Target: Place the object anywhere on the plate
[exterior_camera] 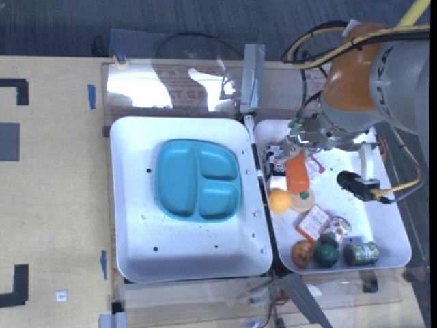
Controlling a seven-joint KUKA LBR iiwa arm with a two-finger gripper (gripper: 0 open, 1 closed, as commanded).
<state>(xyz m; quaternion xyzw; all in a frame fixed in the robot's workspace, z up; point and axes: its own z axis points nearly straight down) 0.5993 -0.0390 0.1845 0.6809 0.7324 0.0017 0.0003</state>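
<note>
A blue divided plate [198, 180] lies in the middle of the left white bin [136, 238]. My gripper [301, 144] hangs over the upper left part of the right bin [392, 234]. Directly beneath it lies an orange bottle [298, 174] with a pale cap end pointing toward the front. The bottle's upper end reaches under the gripper, and whether it is gripped is hidden. A yellow lemon-like fruit [278, 201] sits just to the left of the bottle's cap.
Along the right bin's front lie a red-and-white packet [314, 222], a small can [338, 229], an orange-brown ball [302, 252], a green ball [326, 254] and a green can [360, 253]. A black-and-white item [274, 158] rests by the wall between the bins.
</note>
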